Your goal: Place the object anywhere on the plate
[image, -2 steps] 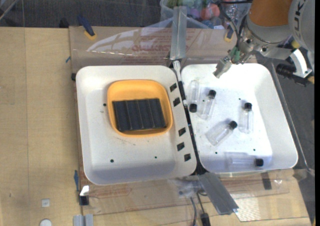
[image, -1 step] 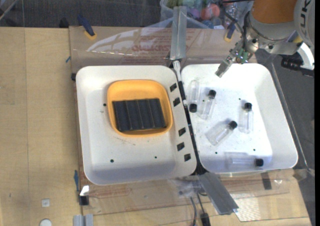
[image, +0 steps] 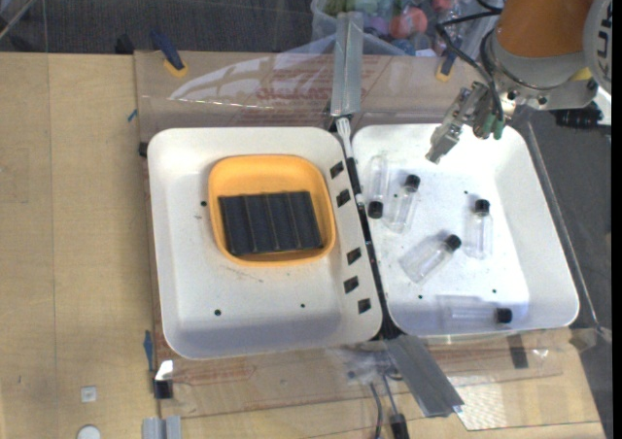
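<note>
- The gripper (image: 465, 133) hung over the back of the right bin (image: 544, 233), above the vials and holding none that I could see.
- I could not tell how its jaws stood; they were too small and blurred.
- I counted about 5 clear vials with black caps lying flat in that bin: 2 near the divider (image: 352, 223), 1 (image: 428, 254) in the middle, 1 (image: 478, 229) to its right and 1 (image: 476, 312) by the front rim.
- The plate (image: 270, 175) sat in the left bin (image: 185, 233), orange with rounded corners and a raised lip, carrying a dark ribbed insert (image: 269, 222).
- I judged the grasp not yet made, so I would pick the middle vial, which lay apart from its neighbours.
- I would close across its short width, since smooth round plastic probably rolls and slips.
- I would lift well clear of the divider before crossing to the plate.
</note>
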Controlling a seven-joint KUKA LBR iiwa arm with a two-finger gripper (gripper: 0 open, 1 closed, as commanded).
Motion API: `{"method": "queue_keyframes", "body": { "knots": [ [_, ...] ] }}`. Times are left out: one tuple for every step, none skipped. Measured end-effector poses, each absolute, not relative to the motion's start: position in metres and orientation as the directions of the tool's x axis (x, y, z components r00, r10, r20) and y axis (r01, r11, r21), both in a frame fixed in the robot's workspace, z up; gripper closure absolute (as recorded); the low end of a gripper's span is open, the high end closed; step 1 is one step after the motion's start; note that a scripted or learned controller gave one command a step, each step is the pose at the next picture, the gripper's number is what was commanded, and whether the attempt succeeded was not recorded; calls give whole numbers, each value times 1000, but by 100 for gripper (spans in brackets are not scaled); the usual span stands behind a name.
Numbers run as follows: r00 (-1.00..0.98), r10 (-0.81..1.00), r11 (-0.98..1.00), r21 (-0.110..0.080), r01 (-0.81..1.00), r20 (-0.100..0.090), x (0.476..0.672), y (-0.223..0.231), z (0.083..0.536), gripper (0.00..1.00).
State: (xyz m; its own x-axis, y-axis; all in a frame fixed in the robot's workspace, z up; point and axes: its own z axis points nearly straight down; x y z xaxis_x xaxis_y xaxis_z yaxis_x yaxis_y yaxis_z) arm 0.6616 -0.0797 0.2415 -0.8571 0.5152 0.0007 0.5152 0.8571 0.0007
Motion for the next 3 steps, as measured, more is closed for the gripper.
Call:
{"method": "queue_keyframes", "body": {
  "knots": [
    [-923,384,924,3,384,-7,660,-89,271,100],
    [-993,116,993,2,116,-8,658,-115,301,100],
    [-995,98,995,2,98,-8,665,-123,314,100]
  ]
}}
